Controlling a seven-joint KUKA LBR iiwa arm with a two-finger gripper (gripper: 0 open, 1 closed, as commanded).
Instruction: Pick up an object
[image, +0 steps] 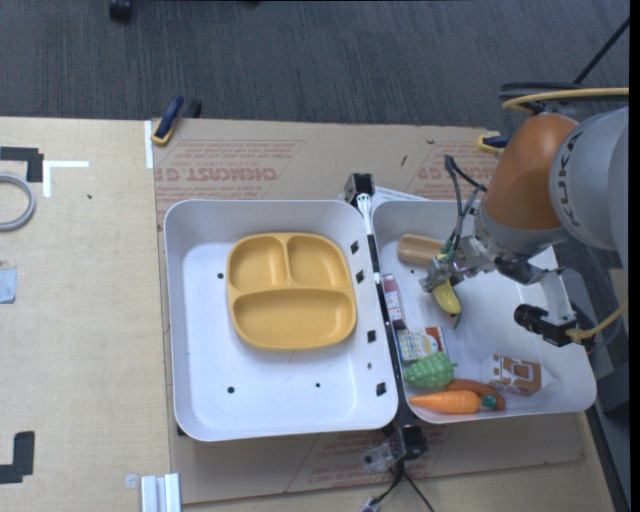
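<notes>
Currently the tool (447, 272) sits low in the right bin (560, 400), with the grey arm (590, 190) and its orange band (525, 175) directly above and to its right. A yellow banana (448, 298) lies immediately below the tool tip, touching it or nearly so; whether the tool is apart, together or clamped on the banana cannot be determined, because the wrist and cabling hide that area. A tan cylinder (420, 249) lies just left of the tool, close to the divider between the bins. Further below the tool, toward the near wall, are a green lumpy item (428, 372), an orange carrot (447, 402), a small carton (516, 374) and a flat printed packet (415, 343). Well to the left of the tool, the left bin (195, 400) carries a yellow divided plate (292, 290). The banana is judged to be the likely target. Risk assessment: if the tool contacts only the upper end of the banana, the curved body may pivot and drop on lifting. If the tool is offset toward the cylinder, closing may nudge that item so that it rolls against the divider. The dark cable (462, 200) running beside the wrist could snag on the bin wall during withdrawal. The tabletop (80, 350) lies beyond the left bin.
</notes>
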